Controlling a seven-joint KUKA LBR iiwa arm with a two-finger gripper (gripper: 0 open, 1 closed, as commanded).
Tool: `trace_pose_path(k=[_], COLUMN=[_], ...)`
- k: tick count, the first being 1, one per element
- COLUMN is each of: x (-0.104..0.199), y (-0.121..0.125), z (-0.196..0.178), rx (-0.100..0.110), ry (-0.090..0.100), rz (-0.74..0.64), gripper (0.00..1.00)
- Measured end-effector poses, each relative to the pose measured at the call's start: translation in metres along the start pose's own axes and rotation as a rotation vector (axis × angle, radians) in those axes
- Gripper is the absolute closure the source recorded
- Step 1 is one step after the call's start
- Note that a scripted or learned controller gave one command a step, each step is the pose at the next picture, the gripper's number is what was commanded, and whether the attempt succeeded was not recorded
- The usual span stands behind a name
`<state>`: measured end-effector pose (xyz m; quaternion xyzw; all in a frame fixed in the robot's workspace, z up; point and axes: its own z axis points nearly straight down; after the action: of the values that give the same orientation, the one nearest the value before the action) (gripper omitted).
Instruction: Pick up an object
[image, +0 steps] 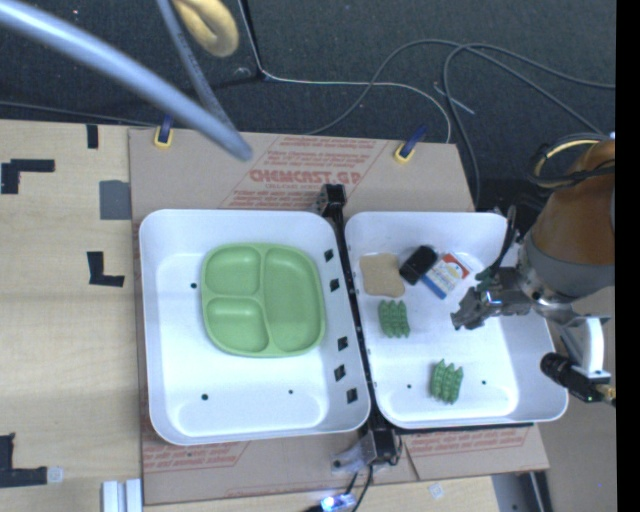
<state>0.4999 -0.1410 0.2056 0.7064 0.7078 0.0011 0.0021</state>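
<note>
While the gripper (468, 312) hangs low near the right edge of the right bin (500, 400) — I cannot tell its state — the likely targets, a black object (417, 265) and a small packet (445, 274), lie toward the bin's far edge, just beside it.

The bench (60, 330) has a pale wood-grain top with black marks along its left part. A brown cardboard sheet (300, 170) with red printing lies on it under two shallow white bins. Yellow clips (162, 134) and (406, 150) sit at the sheet's far corners. The left bin (170, 400) holds a green divided plate (264, 299) with three compartments, lying flat toward the bin's far half. The right bin (520, 395) sits just beside it, and black clips (340, 290) run along the seam between them. Behind the bench, thin cables (400, 70) loop across dark carpet (500, 30).
</note>
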Motion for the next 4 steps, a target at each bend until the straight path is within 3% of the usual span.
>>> trace_pose_path(k=[1, 3, 4], x=[0.000, 0.121, 0.177], y=[0.001, 0.011, 0.031], z=[-0.017, -0.021, -0.017], rx=[0.003, 0.005, 0.006], ry=[0.001, 0.003, 0.003], rz=[0.001, -0.006, -0.006], gripper=[1.00, 1.00, 1.00])
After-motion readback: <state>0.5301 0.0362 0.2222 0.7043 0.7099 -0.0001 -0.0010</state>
